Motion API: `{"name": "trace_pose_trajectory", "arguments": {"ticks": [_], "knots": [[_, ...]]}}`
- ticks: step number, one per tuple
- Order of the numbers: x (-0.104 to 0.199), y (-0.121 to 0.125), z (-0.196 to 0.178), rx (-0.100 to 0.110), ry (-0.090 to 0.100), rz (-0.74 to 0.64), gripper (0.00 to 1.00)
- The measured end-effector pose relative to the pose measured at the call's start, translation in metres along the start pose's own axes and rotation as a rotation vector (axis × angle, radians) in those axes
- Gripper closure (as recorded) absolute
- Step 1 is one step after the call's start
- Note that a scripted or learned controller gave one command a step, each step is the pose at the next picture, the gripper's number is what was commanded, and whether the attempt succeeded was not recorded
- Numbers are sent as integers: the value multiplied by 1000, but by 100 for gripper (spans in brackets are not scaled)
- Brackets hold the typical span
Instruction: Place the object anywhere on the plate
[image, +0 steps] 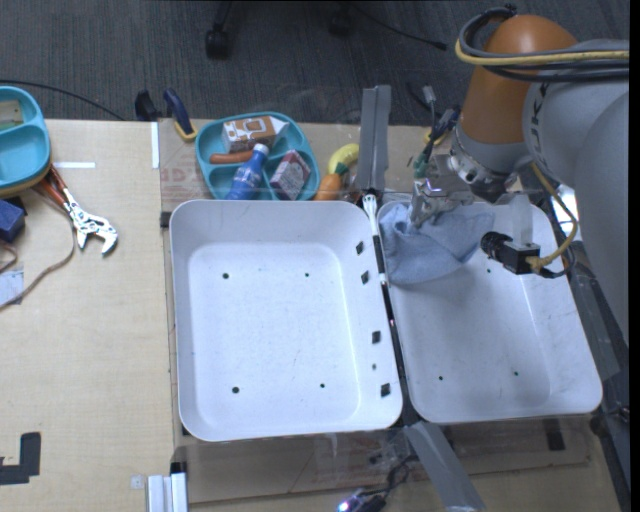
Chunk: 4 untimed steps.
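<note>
One cloth bunched in right bin corner, under gripper (grip impossible to tell), probably for lifting.

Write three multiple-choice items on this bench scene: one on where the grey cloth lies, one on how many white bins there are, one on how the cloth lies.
1. Where does the grey cloth lie?
A. In the left bin
B. In the far left corner of the right bin
C. On the wooden bench by the wrench

2. How many shallow white bins stand side by side?
A. One
B. Two
C. Four

3. How does the cloth lie?
A. Crumpled in a heap
B. Folded into a neat square
C. Rolled into a tube

Answers:
1 B, the cloth sits against the right bin's far left wall, below the gripper.
2 B, the left bin and the right bin share the middle divide.
3 A, its folds bunch unevenly.
</note>
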<state>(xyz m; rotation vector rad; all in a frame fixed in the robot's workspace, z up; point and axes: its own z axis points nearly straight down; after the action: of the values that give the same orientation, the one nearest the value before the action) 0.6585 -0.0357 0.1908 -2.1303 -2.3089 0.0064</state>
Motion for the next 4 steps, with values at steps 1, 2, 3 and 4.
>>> {"name": "trace_pose_trajectory", "arguments": {"ticks": [1, 2, 3, 4], "knots": [[-1, 0, -40, -2, 1, 0, 100], [44, -9, -44, 0, 1, -399, 100], [86, -25, -51, -3, 1, -794, 100], [133, -35, -50, -4, 0, -1190, 100]]}}
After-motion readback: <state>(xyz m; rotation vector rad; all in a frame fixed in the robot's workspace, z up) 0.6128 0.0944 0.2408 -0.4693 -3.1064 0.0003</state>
